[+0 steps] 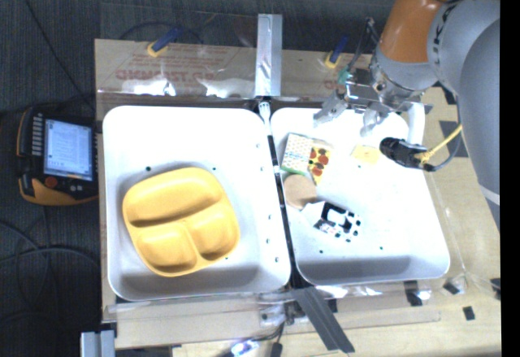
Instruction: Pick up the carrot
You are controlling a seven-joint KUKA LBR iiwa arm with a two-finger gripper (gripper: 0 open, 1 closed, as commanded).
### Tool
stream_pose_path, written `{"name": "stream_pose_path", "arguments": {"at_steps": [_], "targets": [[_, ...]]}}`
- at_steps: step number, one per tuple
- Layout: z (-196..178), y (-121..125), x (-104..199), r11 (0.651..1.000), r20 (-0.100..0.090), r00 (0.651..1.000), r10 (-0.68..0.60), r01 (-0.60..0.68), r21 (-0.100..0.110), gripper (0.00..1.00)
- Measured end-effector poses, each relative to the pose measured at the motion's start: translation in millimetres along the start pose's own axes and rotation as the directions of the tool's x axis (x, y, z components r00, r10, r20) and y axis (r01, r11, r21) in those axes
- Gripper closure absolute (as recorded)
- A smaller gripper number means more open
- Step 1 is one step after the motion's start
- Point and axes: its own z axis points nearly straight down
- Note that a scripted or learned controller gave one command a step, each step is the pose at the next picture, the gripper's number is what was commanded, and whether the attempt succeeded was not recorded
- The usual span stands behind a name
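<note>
My gripper point(349, 115) hangs over the far edge of the right bin point(406, 209), below the arm's orange band point(414, 18). Its two fingers point(329, 110) stand apart, open, with only white bin floor between them. Just in front of it, to the left, a pale patterned card point(302, 154) lies flat, with small orange-red shapes point(320, 158) at its right side. I cannot tell whether those shapes are the carrot. A tan rounded piece point(299, 191) lies beside the bin's left wall, below the card.
A small yellow piece point(366, 154) lies right of the card, and a black-and-white item point(338, 221) sits mid-bin. The left bin point(138, 128) holds a yellow divided plate point(180, 219). A black cable fitting point(400, 150) hangs off the wrist. A handheld pendant point(61, 154) lies far left.
</note>
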Motion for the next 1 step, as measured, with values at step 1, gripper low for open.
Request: {"name": "stream_pose_path", "arguments": {"at_steps": [1], "targets": [[109.7,28.8,-59.3,0.998,0.002,0.998,-0.067,0.067,-0.02,0.0]]}}
